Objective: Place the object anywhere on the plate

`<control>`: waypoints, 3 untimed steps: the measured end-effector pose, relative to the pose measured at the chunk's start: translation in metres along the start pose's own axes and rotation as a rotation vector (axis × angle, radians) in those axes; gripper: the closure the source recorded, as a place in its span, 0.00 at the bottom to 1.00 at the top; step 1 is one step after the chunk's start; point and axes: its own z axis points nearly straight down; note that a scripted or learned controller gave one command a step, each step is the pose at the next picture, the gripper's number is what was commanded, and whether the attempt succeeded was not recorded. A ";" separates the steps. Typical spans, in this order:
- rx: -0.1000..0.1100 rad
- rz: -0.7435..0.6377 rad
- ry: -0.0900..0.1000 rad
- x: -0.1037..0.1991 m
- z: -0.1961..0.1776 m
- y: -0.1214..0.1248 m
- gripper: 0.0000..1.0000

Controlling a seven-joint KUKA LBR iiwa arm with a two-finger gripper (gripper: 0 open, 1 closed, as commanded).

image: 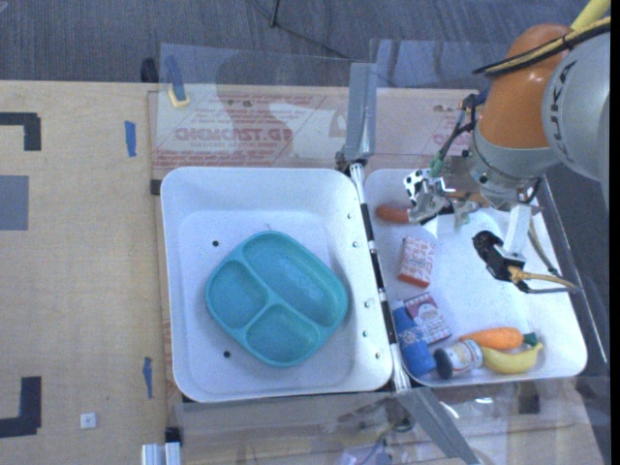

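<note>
Plate [278, 298], blue with three parts, lies in the left bin [184, 201]. Up at the right, the gripper [431, 201] hangs over the top of the right bin [567, 332], and I cannot tell how its jaws stand. Below it lie a small red box [418, 261], a carrot [494, 338] and a banana [513, 358].

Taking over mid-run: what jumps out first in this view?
The teal divided plate sits alone in the left bin. The arm's orange band hangs over the right bin, its gripper near a small red-and-white box; a carrot and banana lie at the near edge.
</note>
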 end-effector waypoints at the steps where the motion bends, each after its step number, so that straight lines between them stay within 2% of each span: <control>1: 0.001 -0.095 0.002 0.117 0.000 -0.034 1.00; 2: 0.001 -0.458 0.002 0.174 -0.001 -0.076 1.00; 3: 0.000 -0.456 0.002 0.173 -0.001 -0.076 0.00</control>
